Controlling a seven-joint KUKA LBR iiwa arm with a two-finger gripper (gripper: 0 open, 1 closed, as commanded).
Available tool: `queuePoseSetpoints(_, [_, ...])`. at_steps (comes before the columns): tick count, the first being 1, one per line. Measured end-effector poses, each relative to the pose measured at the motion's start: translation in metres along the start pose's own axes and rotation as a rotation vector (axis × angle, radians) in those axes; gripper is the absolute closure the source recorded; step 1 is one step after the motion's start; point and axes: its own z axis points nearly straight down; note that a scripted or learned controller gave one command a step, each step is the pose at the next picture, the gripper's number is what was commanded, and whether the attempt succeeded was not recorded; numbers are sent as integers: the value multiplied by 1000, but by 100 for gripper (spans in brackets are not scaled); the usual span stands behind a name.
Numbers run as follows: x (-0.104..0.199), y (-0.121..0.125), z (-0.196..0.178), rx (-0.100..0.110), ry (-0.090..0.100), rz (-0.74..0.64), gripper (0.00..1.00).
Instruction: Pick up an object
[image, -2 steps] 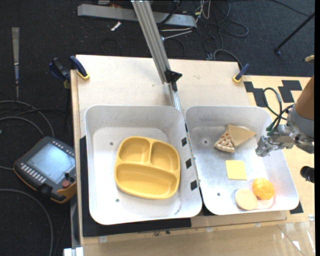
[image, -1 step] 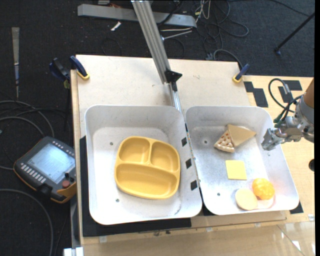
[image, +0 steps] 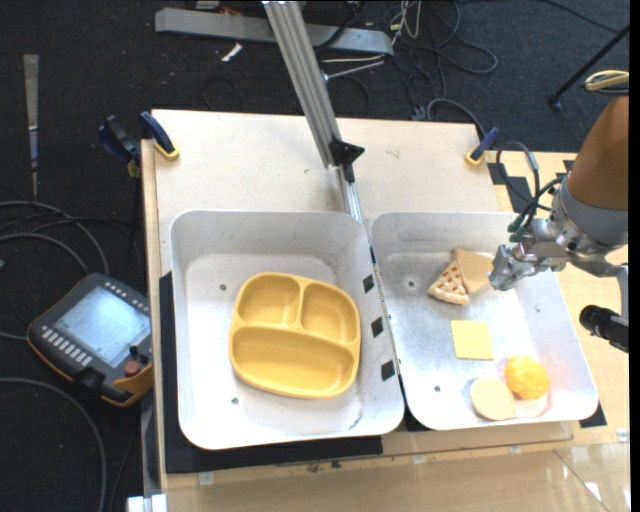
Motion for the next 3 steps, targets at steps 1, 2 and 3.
queuePoseSetpoints(1, [50,10,12,4,1,0,100])
queuePoseSetpoints(2, [105,35,13,1,0,-1,100])
queuePoseSetpoints(3, [151,40,10,2,1,0,100])
